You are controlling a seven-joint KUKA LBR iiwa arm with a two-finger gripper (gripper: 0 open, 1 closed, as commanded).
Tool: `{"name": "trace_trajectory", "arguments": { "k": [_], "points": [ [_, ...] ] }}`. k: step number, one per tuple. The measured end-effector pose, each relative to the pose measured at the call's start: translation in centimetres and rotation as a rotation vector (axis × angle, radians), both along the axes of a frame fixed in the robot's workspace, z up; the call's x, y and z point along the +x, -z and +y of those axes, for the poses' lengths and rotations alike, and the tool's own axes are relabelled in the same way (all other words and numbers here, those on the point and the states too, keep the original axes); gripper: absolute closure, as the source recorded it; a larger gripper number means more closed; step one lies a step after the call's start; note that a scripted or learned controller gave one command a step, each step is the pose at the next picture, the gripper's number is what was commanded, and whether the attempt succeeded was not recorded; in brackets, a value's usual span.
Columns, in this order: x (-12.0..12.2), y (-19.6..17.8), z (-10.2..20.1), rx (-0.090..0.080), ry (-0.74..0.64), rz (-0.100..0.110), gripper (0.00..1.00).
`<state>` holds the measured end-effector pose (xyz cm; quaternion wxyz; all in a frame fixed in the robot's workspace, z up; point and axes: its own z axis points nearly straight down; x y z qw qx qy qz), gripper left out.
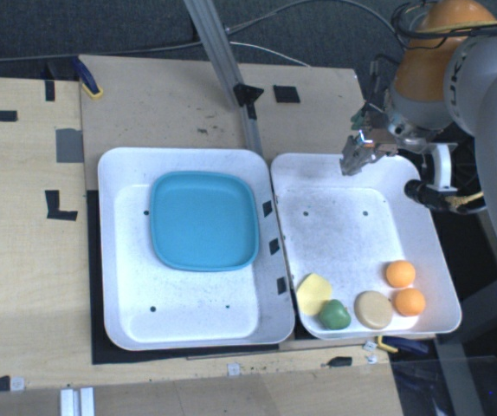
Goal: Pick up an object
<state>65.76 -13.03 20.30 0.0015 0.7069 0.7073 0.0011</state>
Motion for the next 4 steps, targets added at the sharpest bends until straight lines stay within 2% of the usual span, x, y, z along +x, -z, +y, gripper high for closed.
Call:
{"name": "trace_trajectory", "arguments": {
  "k": [1, 2, 3, 4],
  "points": [
    [0.0, -5.2, 0.0, 0.0, 0.0, 0.0, 1.0],
    [1.3, -5.2, 5.5, 0.002, -0.004, 0.004, 1.0],
    [1.2, -3.5, 10.6, 0.001, -0.004, 0.006, 1.0],
    [0.4, -3.4, 15.8, 0.002, -0.004, 0.005, 1.0]
  ]
}}
